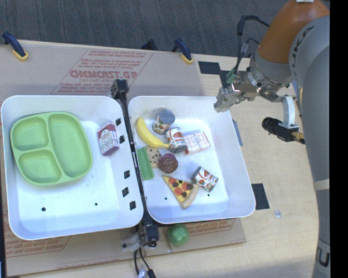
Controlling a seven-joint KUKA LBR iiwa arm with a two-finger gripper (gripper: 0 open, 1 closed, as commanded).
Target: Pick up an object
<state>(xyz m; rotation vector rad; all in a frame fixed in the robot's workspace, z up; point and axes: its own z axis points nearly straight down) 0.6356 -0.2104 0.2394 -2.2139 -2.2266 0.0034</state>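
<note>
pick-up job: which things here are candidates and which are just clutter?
Candidates, right bin:
banana
pizza slice
small can
cookie
red-and-white packet

Lying about:
green divided plate and small red carton, left bin
green ball outside, on the cardboard
blue clamps

Tool hovers at the right bin's far corner.

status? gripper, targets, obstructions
Gripper above right bin's far right corner, holding nothing visible. Yellow plastic banana and toy pizza slice lie untouched. No obstruction seen.

Red print on the cardboard sheet (104, 68) reads "CHEMCAST GP".
</note>
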